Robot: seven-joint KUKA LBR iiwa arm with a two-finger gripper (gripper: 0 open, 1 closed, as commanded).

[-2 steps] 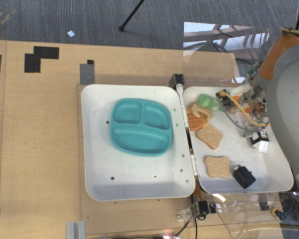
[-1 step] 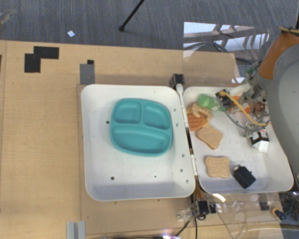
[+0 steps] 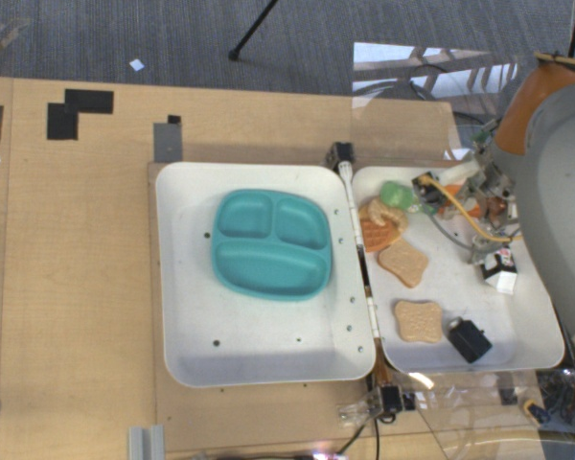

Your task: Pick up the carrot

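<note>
Carrot (image 3: 379, 222) seems to be the orange piece by the left wall of the right bin (image 3: 537, 353), though its shape is too blurred for you to be sure. It lies apart from the end effector (image 3: 471, 211), which sits to its right, toward the bin's right side, among a tangle of wires. You cannot tell how far the end effector is open, nor whether it has hold of anything. Nearest you in that bin, a black block (image 3: 468, 339) lies just beside a bread slice (image 3: 419, 321), both close to the front wall. Farther back, a second slice (image 3: 403, 262) sits touching or almost touching the carrot's near side, and a small white and black object (image 3: 499, 274) lies under the arm (image 3: 556, 180). Beyond the carrot, a green piece (image 3: 395, 195) rests just beside it. Bare bin floor lies between the carrot and the end effector. The left bin (image 3: 187, 353) holds a teal divided plate (image 3: 270, 243) with bare floor all round, and the surface (image 3: 67, 286) spreads wide to the left.
</note>
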